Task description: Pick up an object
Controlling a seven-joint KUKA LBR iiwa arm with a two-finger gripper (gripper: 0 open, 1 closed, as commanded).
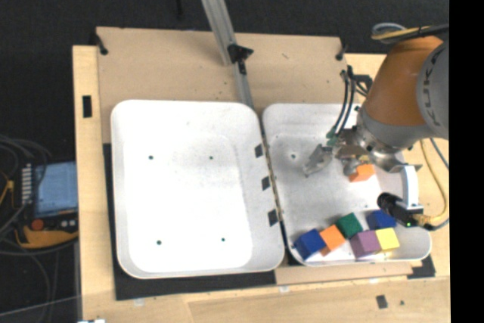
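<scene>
My gripper (314, 162) hangs low over the upper middle of the right bin (295, 125), reaching in from the right and pointing left. A small orange block (362, 172) lies just right of it, beside the wrist, apart from the gripper's tip. Along the bin's front edge sits a cluster of blocks: blue (308, 242), orange (332, 237), green (349, 225), purple (366, 243), yellow (388, 239) and another blue (380, 220). I see no block at the gripper's tip.
The left bin (189, 185) lies beside the right one, with a shared rim between them. A slanted metal post (215, 4) rises behind the bins. Cables and a black connector (389, 203) trail off the wrist over the right bin's right side.
</scene>
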